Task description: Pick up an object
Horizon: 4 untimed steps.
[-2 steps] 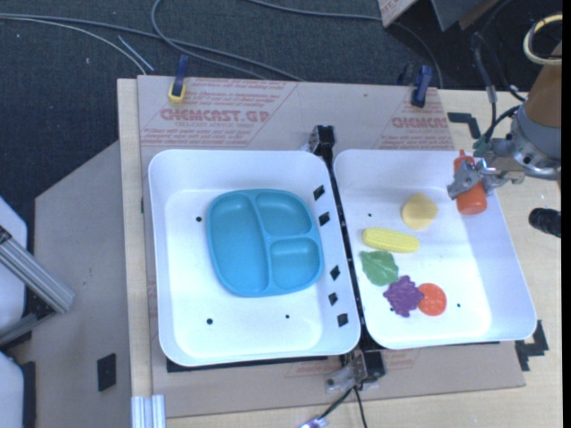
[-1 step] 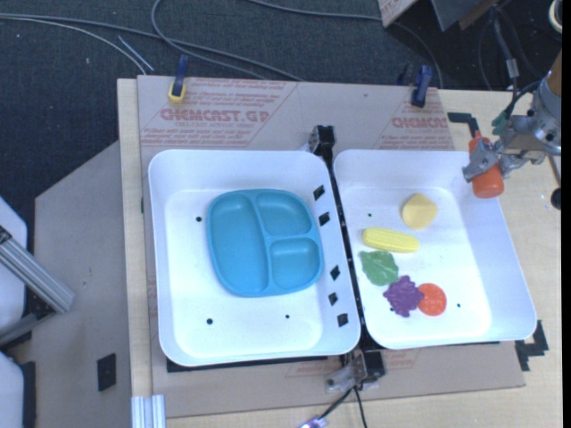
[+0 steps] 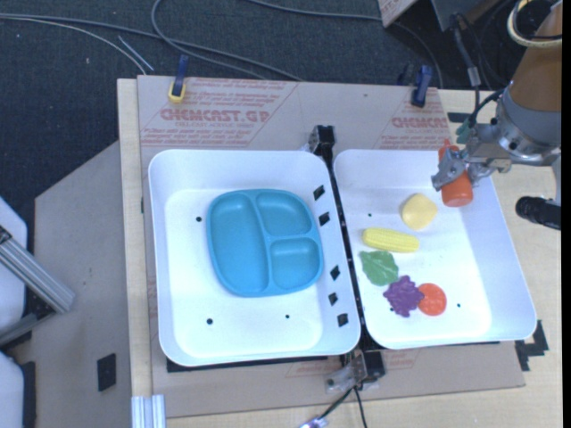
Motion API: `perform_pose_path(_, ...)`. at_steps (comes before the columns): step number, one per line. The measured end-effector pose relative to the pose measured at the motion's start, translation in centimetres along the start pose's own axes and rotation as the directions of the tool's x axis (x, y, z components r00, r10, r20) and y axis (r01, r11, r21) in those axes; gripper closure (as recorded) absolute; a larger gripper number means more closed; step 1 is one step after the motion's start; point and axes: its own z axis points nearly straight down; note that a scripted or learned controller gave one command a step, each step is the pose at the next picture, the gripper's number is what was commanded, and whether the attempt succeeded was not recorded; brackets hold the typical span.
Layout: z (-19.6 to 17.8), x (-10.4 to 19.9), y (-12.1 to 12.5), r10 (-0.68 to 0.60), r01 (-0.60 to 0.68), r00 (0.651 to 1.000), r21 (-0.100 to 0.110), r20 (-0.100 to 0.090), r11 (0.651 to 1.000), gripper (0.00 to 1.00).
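My gripper hangs over the far right part of the right bin, under the grey arm with its orange band. A small orange-red object sits at its fingertips, pressed against a grey finger, and the gripper looks shut on it. In the same bin lie a pale yellow round piece just left of and below the gripper, a yellow corn cob, a green leafy piece, a purple grape bunch and an orange-red round fruit.
The left bin holds a blue divided plate. A black divider with clips runs between the bins. Clamps hold the cardboard at the back, and cables lie on the floor beyond.
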Motion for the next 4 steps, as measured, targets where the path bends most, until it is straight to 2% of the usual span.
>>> perform_pose_path(1, 0.6, 5.8, -1.5, -0.001, 0.001, 1.000, 0.001, 0.000, 1.000, 1.00)
perform_pose_path(3, 2.3, 16.4, -2.3, 0.000, 0.000, 1.000, 0.001, 0.000, 1.000, 1.00)
perform_pose_path(4, 1.0, 20.9, -3.0, -0.001, 0.001, 1.000, -0.004, 0.000, 1.000, 1.00)
